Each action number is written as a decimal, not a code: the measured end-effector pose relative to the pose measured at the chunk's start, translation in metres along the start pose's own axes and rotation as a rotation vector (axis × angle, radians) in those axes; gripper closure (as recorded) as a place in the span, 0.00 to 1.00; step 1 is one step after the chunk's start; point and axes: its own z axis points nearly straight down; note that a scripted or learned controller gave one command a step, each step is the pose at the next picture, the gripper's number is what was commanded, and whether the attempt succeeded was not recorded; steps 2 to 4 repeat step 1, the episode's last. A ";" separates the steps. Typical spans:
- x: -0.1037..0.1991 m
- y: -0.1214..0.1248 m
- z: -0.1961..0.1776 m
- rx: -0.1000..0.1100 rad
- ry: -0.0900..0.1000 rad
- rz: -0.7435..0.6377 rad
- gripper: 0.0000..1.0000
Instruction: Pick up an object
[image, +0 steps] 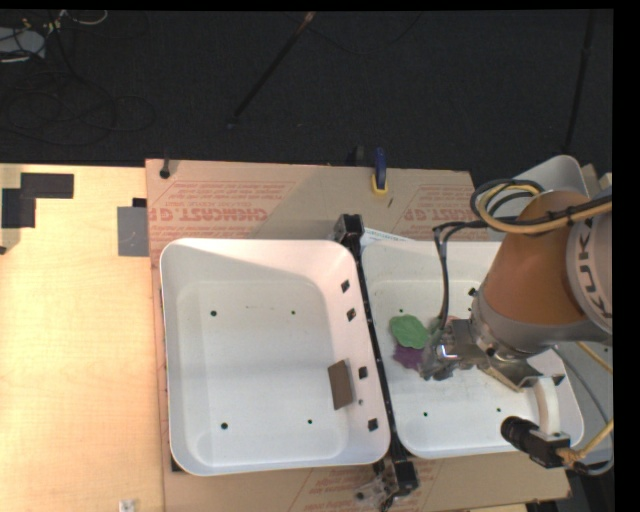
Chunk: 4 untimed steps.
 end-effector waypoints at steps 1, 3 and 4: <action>-0.084 0.000 0.001 -0.007 -0.004 0.005 1.00; -0.084 0.000 0.001 -0.007 -0.004 0.005 1.00; -0.084 0.000 0.001 -0.007 -0.004 0.005 1.00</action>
